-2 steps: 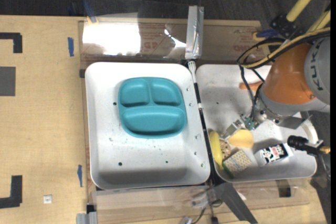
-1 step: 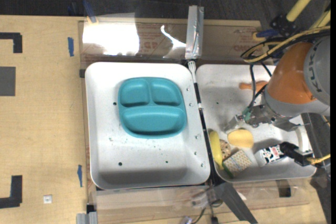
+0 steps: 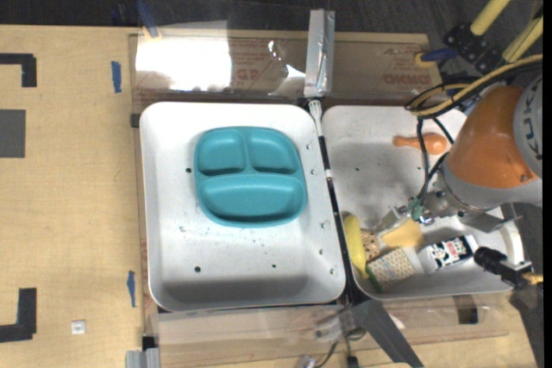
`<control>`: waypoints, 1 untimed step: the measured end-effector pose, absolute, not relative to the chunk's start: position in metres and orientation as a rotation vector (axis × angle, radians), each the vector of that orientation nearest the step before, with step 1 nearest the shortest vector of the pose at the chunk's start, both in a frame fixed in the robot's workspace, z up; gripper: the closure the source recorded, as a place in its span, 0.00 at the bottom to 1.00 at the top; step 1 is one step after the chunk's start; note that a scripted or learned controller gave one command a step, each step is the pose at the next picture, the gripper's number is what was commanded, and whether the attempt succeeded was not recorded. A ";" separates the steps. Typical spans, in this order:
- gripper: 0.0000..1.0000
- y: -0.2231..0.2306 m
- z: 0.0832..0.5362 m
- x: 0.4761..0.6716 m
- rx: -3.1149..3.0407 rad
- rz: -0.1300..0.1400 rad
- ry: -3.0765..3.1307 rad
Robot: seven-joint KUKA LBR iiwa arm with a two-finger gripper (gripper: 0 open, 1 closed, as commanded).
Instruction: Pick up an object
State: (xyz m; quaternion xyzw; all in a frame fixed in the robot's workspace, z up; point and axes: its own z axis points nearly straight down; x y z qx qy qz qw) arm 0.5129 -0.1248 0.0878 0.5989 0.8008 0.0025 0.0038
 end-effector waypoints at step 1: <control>0.00 -0.109 0.087 0.592 2.041 0.007 2.380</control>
